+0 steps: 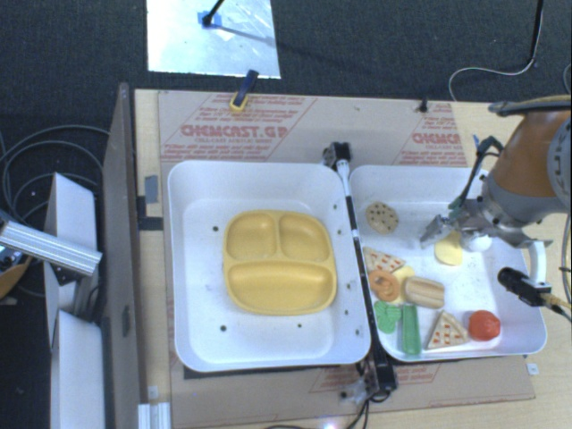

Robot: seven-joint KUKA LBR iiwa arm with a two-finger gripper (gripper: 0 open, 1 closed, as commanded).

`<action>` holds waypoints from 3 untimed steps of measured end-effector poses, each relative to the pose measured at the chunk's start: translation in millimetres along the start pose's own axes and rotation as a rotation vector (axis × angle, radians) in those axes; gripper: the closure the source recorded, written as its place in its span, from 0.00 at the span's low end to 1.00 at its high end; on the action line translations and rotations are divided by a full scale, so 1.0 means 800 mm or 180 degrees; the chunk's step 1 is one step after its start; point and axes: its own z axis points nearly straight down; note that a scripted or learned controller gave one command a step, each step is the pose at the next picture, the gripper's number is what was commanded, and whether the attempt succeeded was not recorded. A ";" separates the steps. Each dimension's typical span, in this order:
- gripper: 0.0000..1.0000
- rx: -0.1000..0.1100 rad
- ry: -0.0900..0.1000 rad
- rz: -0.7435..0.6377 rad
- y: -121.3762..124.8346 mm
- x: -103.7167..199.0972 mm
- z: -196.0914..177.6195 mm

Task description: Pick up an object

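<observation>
The grey metal claw (458, 231) hangs low in the right-hand white plastic bin (514, 340), directly over the pale yellow rounded toy food piece (450, 252), which lies just toward the bin's near side from its tips; I cannot tell the claw's state, so whether it grips the piece is unclear

Single fixed camera, mounted above the tabletop (295, 119), looking down at a slant from the near side. Moderate distance: both white bins in frame, left bin (192, 266) and right bin (527, 329), with dark floor (63, 52) beyond the far edge. Arm (536, 164) enters from the right.
</observation>
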 end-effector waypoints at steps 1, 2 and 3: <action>0.00 0.0020 0.0033 -0.0009 -0.031 -0.013 0.014; 0.00 0.0007 -0.0050 0.0042 -0.128 -0.030 0.014; 0.00 -0.0040 -0.0051 -0.0010 -0.063 0.068 -0.100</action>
